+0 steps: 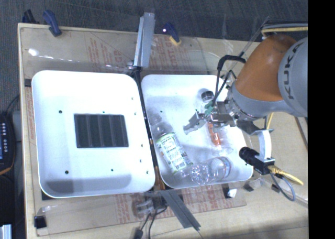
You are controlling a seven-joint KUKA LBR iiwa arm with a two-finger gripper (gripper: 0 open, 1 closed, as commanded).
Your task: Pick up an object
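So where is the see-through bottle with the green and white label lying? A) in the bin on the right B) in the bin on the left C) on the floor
A: the bottle lies on its side in the right bin, near its left wall, while the left bin has a dark slotted panel in its floor.

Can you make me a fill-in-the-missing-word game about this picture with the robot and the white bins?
1. The clear plastic bottle lies on its side in the ____ bin of the two.
2. The dark slatted rectangle sits in the ____ bin.
3. The band on the arm above the tool is coloured ____.
4. The blue clamps grip the bench's ____ edge.

Missing words: right; left; orange; far
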